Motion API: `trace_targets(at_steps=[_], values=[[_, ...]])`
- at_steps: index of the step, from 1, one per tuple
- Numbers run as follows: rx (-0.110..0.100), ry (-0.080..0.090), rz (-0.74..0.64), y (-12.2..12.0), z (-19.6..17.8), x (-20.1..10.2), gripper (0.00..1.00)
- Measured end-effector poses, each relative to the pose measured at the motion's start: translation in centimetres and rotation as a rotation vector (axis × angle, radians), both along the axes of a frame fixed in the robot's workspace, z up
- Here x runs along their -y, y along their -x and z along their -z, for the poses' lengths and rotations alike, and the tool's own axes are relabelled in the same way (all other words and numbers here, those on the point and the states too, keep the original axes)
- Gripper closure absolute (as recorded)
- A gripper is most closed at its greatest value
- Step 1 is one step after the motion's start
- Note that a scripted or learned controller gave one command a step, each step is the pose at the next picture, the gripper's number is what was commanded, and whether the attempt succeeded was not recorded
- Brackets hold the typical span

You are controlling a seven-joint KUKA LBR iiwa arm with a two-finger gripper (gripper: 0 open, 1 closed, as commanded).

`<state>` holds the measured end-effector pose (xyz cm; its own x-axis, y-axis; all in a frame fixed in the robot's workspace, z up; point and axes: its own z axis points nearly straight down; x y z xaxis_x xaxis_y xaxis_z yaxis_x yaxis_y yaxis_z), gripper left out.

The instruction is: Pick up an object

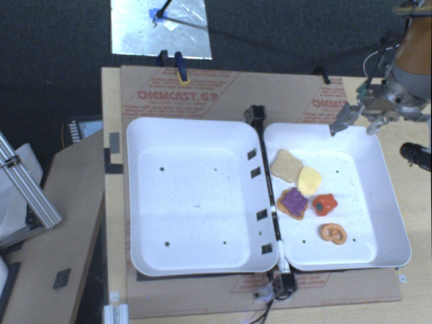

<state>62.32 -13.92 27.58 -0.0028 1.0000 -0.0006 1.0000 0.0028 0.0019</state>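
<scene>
Your arm (412,52) hangs at the upper right of the frame, its gripper (356,121) poised over the far right corner of the right bin (378,181). The two fingers are spread wide, one dark fingertip pointing down-left above the bin's upper rim, the other near the wrist, and nothing sits between them.

All your candidates for picking lie in the right bin, clustered toward its left-centre, well apart from the gripper. A tan slice of bread (286,165) lies nearest the divider between the bins, touching a pale yellow round piece (310,180) just to its lower right. Below them sits a slice spread with purple (293,203), and just beside that, to the right, a red pepper (325,204). A small orange pretzel-shaped ring (333,233) lies lower still, apart from the rest.

The left bin (192,194) fills the centre of the frame, both bins resting on a brown board (223,90). A shiny foil sheet (160,19) lies at the top of the frame.
</scene>
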Motion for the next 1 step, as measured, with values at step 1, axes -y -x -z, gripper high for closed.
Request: trace_targets(at_steps=[1], values=[[0.003, -0.002, -0.007, -1.63, -2.27, -5.36, 0.0]])
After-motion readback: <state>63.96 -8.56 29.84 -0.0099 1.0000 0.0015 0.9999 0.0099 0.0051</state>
